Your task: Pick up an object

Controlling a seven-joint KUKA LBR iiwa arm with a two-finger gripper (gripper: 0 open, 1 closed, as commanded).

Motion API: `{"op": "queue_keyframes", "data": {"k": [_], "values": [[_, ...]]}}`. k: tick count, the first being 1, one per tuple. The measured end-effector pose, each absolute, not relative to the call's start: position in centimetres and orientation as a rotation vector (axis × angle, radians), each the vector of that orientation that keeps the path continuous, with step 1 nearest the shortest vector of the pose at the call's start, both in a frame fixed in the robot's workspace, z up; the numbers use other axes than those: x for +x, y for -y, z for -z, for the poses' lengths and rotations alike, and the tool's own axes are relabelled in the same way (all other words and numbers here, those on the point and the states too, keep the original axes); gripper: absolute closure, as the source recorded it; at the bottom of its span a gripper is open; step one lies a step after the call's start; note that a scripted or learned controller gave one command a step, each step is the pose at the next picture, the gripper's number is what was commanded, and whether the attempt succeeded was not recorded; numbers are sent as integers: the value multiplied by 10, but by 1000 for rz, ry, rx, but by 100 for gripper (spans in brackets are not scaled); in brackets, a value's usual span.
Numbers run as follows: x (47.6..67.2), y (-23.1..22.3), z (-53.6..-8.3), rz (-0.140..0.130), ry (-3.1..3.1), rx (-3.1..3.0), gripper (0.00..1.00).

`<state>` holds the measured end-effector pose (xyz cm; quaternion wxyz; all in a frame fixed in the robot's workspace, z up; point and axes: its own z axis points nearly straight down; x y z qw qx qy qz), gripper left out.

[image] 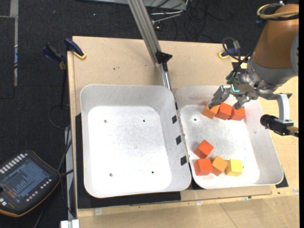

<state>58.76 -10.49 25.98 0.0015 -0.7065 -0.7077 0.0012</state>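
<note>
Reaching in from the right, the grey arm (278, 42) with its orange band hangs over the far end of the right bin (266, 141), and the jaws (232, 98) sit right down among a little cluster of blocks there. The fingers look spread apart, with the orange-red block (225, 111) sitting just under and between them, but nothing looks lifted, so no real hold on anything as far as can be seen. An orange block (209, 112) touches that one on its left, and another red-orange block (239, 113) touches it on the right.

Down at the near end of the same bin there's a second bunch: a red-orange cube (204, 148) a bit on its own, then a red cube (203, 166), an orange cube (219, 165) and a yellow cube (235, 166) lined up side by side, touching or nearly so.

The left bin (90, 127) sits beside it on the worktop (118, 61). A teach pendant (23, 182) lies off the near left corner.
</note>
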Motion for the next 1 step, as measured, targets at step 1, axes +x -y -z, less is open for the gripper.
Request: {"op": "queue_keyframes", "data": {"k": [1], "values": [[588, 105, -262, -1, 2222, -2221, 0]]}}
